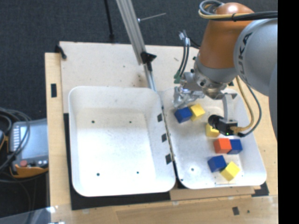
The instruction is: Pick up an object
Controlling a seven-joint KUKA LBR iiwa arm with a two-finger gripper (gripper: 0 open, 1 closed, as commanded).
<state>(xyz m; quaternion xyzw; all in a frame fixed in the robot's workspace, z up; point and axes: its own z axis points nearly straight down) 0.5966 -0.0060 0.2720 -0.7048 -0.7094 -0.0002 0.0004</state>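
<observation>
In the right bin (pixel 252 171) lie several small blocks. A blue block (pixel 183 114) and a yellow block (pixel 197 110) sit side by side near the bin's back left. My gripper (pixel 185 99) hangs just above the blue block, below the orange wrist band. Further front lie a yellow block (pixel 211 131), an orange block (pixel 222 145) touching a blue block (pixel 235 146), then another blue block (pixel 217 163) beside a yellow block (pixel 230 171). Nothing shows between the fingers.
The left bin (pixel 117 139) stands beside the right one, sharing a raised middle rim (pixel 167 139). A slanted aluminium post (pixel 133 31) rises behind the bins. Black cable and a small black part (pixel 223 124) hang by the wrist over the right bin.
</observation>
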